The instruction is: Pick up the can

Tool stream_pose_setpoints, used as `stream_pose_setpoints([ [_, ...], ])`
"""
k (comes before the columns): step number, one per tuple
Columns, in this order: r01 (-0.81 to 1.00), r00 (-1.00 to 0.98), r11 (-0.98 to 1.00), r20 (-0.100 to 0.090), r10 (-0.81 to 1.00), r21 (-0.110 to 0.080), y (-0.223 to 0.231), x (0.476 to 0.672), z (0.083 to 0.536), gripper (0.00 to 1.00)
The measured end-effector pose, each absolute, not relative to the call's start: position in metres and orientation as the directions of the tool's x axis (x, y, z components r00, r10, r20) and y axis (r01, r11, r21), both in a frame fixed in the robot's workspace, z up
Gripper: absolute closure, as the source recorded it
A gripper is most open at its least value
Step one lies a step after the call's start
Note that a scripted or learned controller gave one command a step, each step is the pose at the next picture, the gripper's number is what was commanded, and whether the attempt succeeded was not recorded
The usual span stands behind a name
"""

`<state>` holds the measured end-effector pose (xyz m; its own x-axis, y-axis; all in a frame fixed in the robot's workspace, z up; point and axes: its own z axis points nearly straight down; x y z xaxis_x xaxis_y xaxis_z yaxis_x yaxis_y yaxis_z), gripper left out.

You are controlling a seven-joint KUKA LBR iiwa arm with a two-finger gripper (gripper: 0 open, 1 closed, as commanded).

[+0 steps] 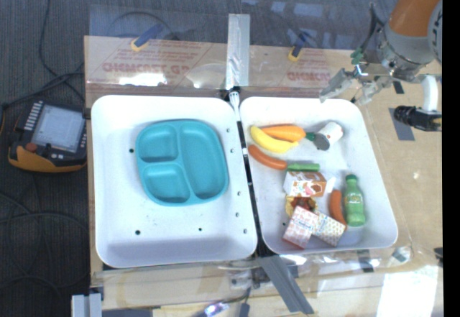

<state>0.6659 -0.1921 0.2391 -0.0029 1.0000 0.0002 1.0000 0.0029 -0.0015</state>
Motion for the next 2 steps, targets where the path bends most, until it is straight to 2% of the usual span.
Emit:
stream_pose_setpoints([
  [1, 0.993, 0.12, -0.12, -0.004, 0.993, -0.004, -0.211, 0.668, 0.136, 0.0],
  [2, 0.912, 0.41, -0.41, 0.009, 0.912, -0.001, -0.203, 0.655, 0.098, 0.0],
])
